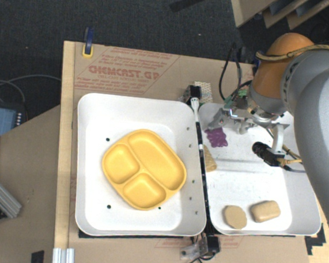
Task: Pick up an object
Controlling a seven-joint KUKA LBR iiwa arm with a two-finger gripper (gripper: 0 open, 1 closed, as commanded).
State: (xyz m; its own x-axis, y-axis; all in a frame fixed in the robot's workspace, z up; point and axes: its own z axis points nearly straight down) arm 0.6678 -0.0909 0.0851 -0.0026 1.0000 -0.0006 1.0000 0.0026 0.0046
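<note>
Glossy plastic yellow tray (143, 168) (smooth), matt white bins (90, 150).

Purple object (216, 137), right bin's far-left corner

Bench (129, 72); two white bins (87, 149) (301, 219) side by side

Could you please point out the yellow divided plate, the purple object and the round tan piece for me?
yellow divided plate (143, 168): camera view, centre where its dividers meet.
purple object (217, 138): camera view, its middle.
round tan piece (235, 216): camera view, top face.
</note>
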